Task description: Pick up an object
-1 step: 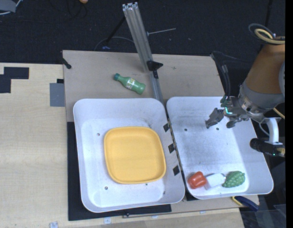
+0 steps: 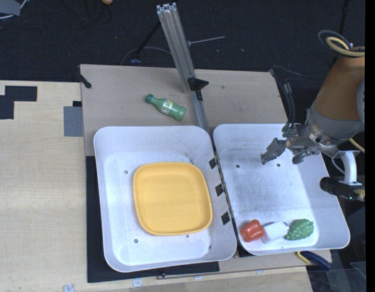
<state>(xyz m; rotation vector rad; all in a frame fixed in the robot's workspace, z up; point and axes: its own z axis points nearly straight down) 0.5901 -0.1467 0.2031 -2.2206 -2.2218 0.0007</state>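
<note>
Fingers [image 2: 273, 150] spread apart, nothing betw. them; gripper [image 2: 284, 152] hovers over right bin [image 2: 266, 187], upper part. Candidates at bin's lower edge: red pepper [image 2: 252, 230], white block [image 2: 275, 230], green grapes [image 2: 299, 229]. Recommend centring over one item, descending vertically before closing.

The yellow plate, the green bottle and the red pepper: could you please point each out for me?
yellow plate [image 2: 172, 198], camera view, middle of its face
green bottle [image 2: 167, 107], camera view, mid-body
red pepper [image 2: 253, 230], camera view, centre of its top

No legible text or labels anywhere.
</note>
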